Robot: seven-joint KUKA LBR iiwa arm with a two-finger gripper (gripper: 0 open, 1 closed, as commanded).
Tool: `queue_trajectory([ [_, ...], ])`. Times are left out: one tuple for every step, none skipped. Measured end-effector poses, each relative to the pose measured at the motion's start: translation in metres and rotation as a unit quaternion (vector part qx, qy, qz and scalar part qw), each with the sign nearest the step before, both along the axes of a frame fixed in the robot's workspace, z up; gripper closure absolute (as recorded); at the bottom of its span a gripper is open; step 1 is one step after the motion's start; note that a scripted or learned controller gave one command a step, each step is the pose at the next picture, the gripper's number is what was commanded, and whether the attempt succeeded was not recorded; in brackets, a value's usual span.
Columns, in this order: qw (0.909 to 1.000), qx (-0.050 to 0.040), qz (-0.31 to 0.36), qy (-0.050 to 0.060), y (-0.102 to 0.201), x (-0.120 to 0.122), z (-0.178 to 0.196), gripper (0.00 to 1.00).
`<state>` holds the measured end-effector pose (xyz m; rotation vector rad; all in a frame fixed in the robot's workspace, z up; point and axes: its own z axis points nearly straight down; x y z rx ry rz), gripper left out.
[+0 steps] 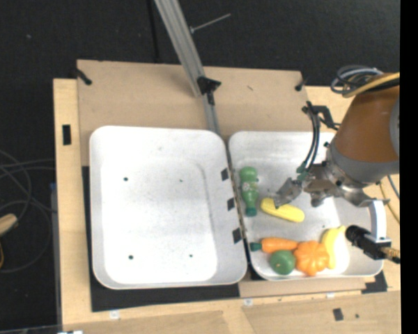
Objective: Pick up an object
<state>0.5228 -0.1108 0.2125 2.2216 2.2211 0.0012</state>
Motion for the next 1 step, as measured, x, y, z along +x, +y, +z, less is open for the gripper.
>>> queue_trajectory([
  [1.0,-0.0001,-0.002,0.004,-0.0582,0.01,-0.1079,0.0],
])
